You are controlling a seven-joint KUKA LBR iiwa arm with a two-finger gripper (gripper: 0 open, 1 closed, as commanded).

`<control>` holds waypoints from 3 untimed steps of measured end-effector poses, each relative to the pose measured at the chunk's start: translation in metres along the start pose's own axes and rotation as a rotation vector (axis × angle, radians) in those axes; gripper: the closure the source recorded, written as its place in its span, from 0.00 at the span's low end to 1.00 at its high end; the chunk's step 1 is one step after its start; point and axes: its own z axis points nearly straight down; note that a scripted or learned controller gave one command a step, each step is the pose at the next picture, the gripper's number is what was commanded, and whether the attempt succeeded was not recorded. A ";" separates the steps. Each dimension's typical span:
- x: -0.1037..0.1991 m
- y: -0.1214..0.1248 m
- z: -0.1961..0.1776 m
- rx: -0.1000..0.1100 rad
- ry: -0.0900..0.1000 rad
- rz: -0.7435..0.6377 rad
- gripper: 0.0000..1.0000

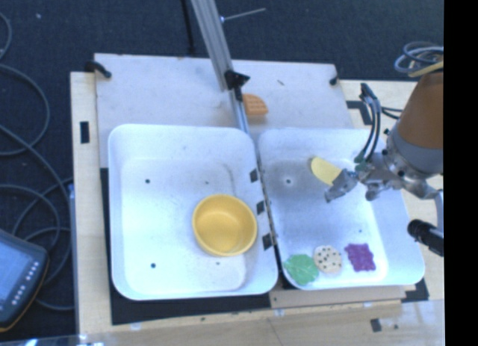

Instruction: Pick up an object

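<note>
Gripper [340,186] low in right bin [388,266], just beside yellow piece [323,168]. Can't tell jaws' state, nothing seen betw. them. Pick not done yet; you've grasp + lift left. Green, spotted, purple pieces along front wall, untouched.

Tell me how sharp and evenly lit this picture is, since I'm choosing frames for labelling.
Camera view: soft throughout, so the small green, cream and purple pieces lack detail; bright light washes out the white bins; the round yellow bowl reads clearly; the two-finger gripper is blurred, its shadow faint.
</note>
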 end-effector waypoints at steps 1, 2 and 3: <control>0.000 0.000 0.000 0.000 0.000 0.002 0.00; -0.004 0.007 0.060 0.006 -0.004 0.006 0.00; -0.002 0.010 0.104 0.006 -0.004 0.008 0.00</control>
